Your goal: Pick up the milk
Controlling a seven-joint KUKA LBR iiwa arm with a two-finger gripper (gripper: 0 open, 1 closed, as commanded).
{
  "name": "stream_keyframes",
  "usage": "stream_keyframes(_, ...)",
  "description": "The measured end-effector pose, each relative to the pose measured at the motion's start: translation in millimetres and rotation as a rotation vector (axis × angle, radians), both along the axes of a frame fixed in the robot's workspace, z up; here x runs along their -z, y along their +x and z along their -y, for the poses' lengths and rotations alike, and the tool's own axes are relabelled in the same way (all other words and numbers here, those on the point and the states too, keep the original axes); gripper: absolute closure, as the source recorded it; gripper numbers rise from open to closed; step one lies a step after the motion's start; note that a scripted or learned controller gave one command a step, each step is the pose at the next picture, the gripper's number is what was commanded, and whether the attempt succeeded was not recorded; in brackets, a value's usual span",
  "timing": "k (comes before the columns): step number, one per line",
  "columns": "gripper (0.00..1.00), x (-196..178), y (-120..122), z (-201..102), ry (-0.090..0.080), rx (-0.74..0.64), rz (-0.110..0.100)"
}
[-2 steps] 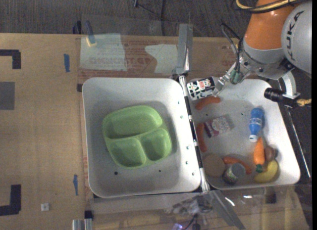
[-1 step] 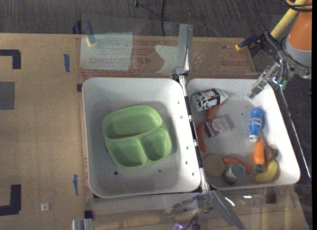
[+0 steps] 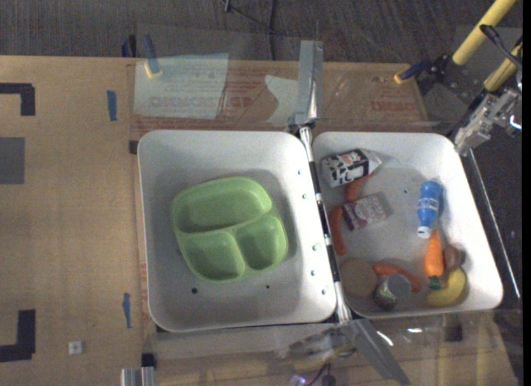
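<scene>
Camera view: milk (image 3: 348, 166) lies on its side in the right bin (image 3: 477, 235), at the corner nearest the left bin (image 3: 158, 235), w/ a carrot just below it. Risk: tipped carton slips, or the carrot gets pinched too. Hand (image 3: 485, 123) sits outside the right bin's far corner; grip state can't tell. Left bin holds a green tray (image 3: 230, 228); right bin also has a blue bottle (image 3: 428, 207) and a banana (image 3: 448, 290).

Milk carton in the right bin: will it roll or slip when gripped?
The milk carton lies on its side; flat faces suggest it will slide rather than roll. It looks small, so probably light. Its end overlaps a carrot, which may shift.
</scene>
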State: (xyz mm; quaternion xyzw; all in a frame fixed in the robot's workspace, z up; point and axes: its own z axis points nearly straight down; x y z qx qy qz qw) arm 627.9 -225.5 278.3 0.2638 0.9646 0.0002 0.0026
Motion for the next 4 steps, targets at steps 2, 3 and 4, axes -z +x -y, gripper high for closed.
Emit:
stream_keyframes(2, 1.00, 33.4, -109.0, -1.7, 0.002, -0.172, -0.005)
stream_keyframes(3, 1.00, 25.4, -107.1, 0.3, 0.002, -0.167, -0.001)
stream_keyframes(4, 1.00, 127.4, -135.2, -2.7, 0.002, -0.363, -0.006)
